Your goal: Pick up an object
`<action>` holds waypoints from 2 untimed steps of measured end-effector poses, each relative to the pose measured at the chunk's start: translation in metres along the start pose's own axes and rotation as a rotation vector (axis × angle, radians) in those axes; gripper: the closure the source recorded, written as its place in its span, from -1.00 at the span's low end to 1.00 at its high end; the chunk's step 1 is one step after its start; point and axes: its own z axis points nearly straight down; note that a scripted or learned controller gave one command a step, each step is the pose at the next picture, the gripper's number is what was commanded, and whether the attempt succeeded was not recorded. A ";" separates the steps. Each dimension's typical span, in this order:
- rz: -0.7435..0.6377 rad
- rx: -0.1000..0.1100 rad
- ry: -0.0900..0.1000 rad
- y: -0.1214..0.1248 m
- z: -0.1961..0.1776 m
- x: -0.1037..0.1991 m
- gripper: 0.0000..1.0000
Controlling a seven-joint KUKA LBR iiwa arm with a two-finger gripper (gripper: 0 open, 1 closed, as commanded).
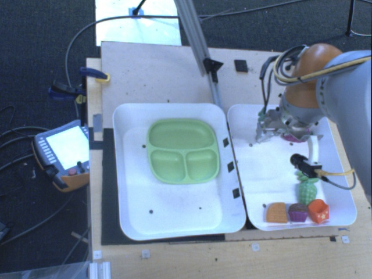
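My gripper (pixel 263 131) hangs low over the far part of the right bin (pixel 256 173), close to its left wall. A sliver of something magenta (pixel 289 137) shows just under the wrist, mostly hidden, and whether it is held I cannot tell. Along the near right corner of that bin lie an orange piece (pixel 277 213), a purple piece (pixel 298 213) and a red-orange piece (pixel 318 210). Just behind them is a green knobbly toy (pixel 307 188).
The left bin (pixel 133 208) holds a green divided plate (pixel 183 150) in its far half. A grey pole (pixel 195 31) slants over the bench behind the bins. A pendant with a screen (pixel 64 153) lies off the bench at left.
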 end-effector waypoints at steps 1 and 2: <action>-0.003 0.001 -0.002 0.010 -0.048 -0.001 1.00; -0.004 0.001 -0.002 0.009 -0.093 0.002 1.00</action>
